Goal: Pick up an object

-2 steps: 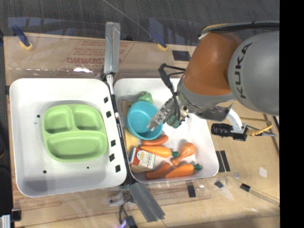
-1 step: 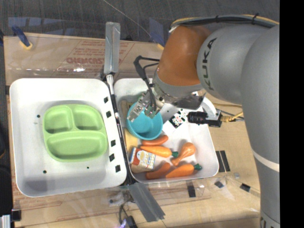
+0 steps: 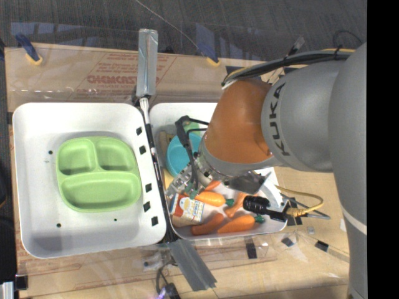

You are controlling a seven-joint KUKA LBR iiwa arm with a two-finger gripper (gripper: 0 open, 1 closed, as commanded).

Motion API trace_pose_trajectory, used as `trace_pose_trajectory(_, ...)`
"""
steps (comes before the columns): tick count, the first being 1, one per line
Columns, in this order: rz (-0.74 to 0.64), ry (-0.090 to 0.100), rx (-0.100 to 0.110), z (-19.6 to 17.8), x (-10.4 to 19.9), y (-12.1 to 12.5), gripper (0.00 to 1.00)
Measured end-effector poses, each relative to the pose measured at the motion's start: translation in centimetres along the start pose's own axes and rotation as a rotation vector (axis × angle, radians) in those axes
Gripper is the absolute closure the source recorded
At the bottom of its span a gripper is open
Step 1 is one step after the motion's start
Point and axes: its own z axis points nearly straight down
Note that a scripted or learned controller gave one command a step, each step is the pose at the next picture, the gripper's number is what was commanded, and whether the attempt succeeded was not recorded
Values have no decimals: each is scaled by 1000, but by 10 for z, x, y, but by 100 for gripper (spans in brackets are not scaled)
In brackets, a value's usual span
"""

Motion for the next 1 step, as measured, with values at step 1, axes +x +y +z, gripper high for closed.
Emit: trace_pose_trajectory(1, 293, -1, -2, -12, 34, 78, 100)
